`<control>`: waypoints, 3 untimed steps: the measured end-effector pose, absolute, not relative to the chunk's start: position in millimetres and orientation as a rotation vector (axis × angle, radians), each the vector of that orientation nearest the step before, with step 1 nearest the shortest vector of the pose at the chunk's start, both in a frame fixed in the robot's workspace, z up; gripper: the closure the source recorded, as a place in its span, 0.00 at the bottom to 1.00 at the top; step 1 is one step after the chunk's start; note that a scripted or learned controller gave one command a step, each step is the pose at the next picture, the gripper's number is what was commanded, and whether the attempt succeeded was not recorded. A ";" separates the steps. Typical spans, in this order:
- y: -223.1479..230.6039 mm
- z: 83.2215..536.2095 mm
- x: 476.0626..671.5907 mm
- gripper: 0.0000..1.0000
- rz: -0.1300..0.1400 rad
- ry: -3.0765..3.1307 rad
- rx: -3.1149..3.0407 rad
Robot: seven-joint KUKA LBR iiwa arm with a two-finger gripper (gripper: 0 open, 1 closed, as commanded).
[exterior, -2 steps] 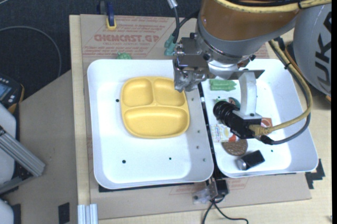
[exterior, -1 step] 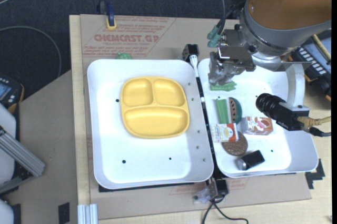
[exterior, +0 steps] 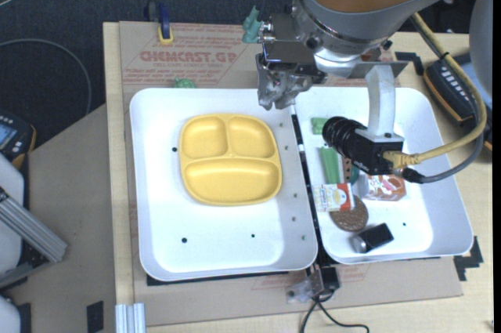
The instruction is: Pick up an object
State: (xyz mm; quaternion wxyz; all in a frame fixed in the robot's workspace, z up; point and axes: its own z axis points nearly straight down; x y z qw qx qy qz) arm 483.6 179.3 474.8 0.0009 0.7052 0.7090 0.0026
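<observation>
Two shallow white bins sit side by side on the bench (exterior: 94, 167). The left bin (exterior: 156, 229) holds a single yellow divided plate (exterior: 230, 159), lying flat toward the bin's far half, with two small compartments at the far side and one long one at the near side; nothing lies in any of them.

The right bin (exterior: 442, 222) holds the loose objects, crowded along its left edge and middle. A green stick-shaped item (exterior: 329, 164) lies lengthwise near the left wall, with a second small green piece (exterior: 317, 124) just beyond it toward the far edge. A red and white packet (exterior: 335, 197) lies nearer the front, touching a brown round disc (exterior: 350, 215). A small black block (exterior: 374, 237) sits by the front edge, and another red and white wrapper (exterior: 385, 187) lies toward the middle. A black cylindrical device (exterior: 356, 143) with a yellow cable hangs over these items; it may be part of the rig.

The end effector (exterior: 277, 95) hangs over the far edge where the two bins meet, nothing visible in its grip; whether it is apart or together cannot be told from this slant.
</observation>
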 end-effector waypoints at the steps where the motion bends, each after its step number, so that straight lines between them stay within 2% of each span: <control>1: 98.9 436.6 478.7 1.00 -0.005 2.221 2.225; 2: 143.5 491.4 479.5 1.00 0.004 2.221 2.219; 3: 118.1 364.5 478.3 1.00 -0.016 2.220 2.230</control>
